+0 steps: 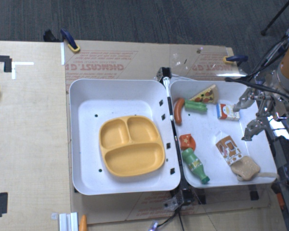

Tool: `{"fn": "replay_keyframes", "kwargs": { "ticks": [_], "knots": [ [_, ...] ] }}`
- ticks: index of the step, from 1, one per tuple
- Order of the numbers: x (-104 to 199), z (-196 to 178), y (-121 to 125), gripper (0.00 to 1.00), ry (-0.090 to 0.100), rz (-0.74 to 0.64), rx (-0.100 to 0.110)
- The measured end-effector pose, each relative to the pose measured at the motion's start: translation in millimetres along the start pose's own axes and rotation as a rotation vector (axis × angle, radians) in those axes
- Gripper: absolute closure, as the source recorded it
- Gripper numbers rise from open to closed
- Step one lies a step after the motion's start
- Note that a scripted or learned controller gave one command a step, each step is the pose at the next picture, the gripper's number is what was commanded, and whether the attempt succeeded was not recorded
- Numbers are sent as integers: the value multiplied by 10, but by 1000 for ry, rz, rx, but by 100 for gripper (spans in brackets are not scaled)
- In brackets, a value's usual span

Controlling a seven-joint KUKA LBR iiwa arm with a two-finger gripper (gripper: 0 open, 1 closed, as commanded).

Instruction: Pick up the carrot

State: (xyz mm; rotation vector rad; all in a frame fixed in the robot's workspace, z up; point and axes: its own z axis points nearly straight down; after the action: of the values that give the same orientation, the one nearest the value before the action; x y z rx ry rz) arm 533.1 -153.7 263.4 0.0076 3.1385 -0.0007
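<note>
The left bin (82, 129) held a yellow divided tray (131, 146), set flat. In the right bin (267, 153), the carrot (178, 110) lay lengthwise against the left wall, just beside a green piece (196, 107) and a pizza slice (205, 95). The gripper (253, 117) hung over the bin's right edge, fingers apart and empty, well apart from the carrot; approach apparently not begun.

The gripper (249, 115) hung open over the right bin's (216, 177) far edge, well apart from the carrot (178, 110) lying against the bin's left wall beside a pizza slice (205, 95).
</note>
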Motion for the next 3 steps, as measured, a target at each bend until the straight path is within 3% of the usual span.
{"fn": "replay_keyframes", "kwargs": {
  "ticks": [1,2,3],
  "knots": [
    [486,719,729,0,3,-70,-1],
    [447,718,1441,0,2,66,-1],
    [527,428,3068,0,1,-30,-1]
  ]
}}
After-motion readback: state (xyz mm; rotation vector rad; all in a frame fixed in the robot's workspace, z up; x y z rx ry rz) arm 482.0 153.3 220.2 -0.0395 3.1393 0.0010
